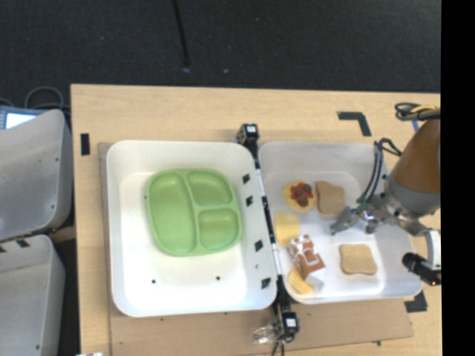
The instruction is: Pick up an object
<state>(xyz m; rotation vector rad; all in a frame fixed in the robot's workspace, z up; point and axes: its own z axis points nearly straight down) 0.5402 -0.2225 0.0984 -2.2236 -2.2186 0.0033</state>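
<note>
Several food pieces lie in the right bin (297, 158): a small yellow round with red topping (299, 193), a tan bread slice (330, 197), a toast slice (358, 259), a yellow block (286, 226), a red-and-white piece (305, 253) and a yellow wedge (298, 282). My gripper (355, 222) hangs over the bin's right part, between the two bread slices, with its fingers spread and nothing between them. The arm's orange band (419, 162) is at the right edge.
The left bin (126, 273) holds a green divided plate (194, 211). Black clips (261, 228) sit along the seam between the bins. The wooden bench (185, 113) surrounds both bins. Grey equipment (30, 169) stands at the far left.
</note>
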